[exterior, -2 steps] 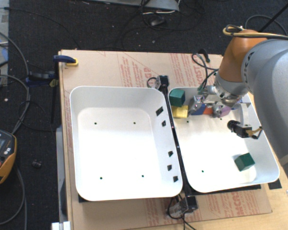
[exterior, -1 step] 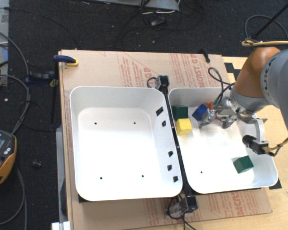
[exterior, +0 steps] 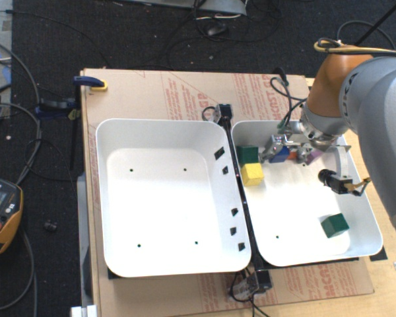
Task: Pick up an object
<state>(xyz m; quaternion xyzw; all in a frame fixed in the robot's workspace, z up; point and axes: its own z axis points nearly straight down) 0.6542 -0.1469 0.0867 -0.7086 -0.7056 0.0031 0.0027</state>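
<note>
My gripper (exterior: 282, 148) hangs low over the far part of the right bin (exterior: 303, 253), under the grey arm with its orange band. A small blue object (exterior: 282, 154) shows right at the gripper's tip, and whether it is held is not visible. Just left of the gripper a dark green block (exterior: 247, 154) lies by the bin's left wall. A yellow block (exterior: 252, 174) rests against the near side of that green block. Another green block (exterior: 334, 225) lies near the right bin's front right corner.
The left bin (exterior: 119, 256) stands beside the right one, their walls touching along the middle. Both rest on a cardboard sheet (exterior: 178, 91). A blue clamp (exterior: 87, 82) with a yellow tip sits at the bench's far left corner. Cables lie on the floor beyond.
</note>
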